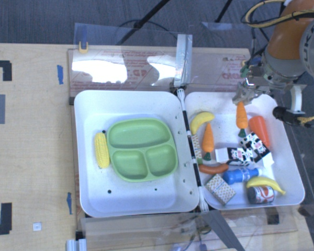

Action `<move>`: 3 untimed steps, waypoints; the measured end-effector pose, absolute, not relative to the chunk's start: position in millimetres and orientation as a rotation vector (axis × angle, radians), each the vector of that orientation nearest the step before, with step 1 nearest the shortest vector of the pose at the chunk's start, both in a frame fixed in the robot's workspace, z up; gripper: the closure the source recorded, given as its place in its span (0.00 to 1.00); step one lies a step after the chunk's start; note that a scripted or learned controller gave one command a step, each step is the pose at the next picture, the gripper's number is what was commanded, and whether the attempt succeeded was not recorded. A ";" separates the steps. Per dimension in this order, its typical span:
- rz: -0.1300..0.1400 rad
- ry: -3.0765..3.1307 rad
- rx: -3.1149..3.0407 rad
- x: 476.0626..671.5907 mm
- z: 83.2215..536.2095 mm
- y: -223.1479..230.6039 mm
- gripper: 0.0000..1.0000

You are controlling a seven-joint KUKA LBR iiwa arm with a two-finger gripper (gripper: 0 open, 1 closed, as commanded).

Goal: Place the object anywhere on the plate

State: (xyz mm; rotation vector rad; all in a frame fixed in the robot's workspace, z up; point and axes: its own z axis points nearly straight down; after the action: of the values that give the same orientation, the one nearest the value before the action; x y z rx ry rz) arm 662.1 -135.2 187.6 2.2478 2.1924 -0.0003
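Two white bins [89, 192] sit side by side on the tabletop [31, 156]. One green plate [142, 149] with three compartments. One corn cob [101, 149]. Two bananas: one [201, 121] and another [265, 183]. Three carrots: one [208, 138], a second [242, 115], and a fatter third [259, 130]. One sausage [213, 168]. One blue bottle [240, 175]. One can [260, 194]. One patterned box [221, 189]. One black-and-white spotted carton [248, 149].
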 end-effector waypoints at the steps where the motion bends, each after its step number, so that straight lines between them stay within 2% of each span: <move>1: -0.001 2.384 2.048 654.7 185.1 -53.4 1.00; 2: -0.001 2.439 1.983 631.1 184.9 23.4 1.00; 3: -0.002 2.503 1.902 591.2 162.2 114.8 1.00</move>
State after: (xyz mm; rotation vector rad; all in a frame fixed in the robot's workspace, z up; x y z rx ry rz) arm 591.2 114.8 162.2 1.9024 2.5025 -0.0022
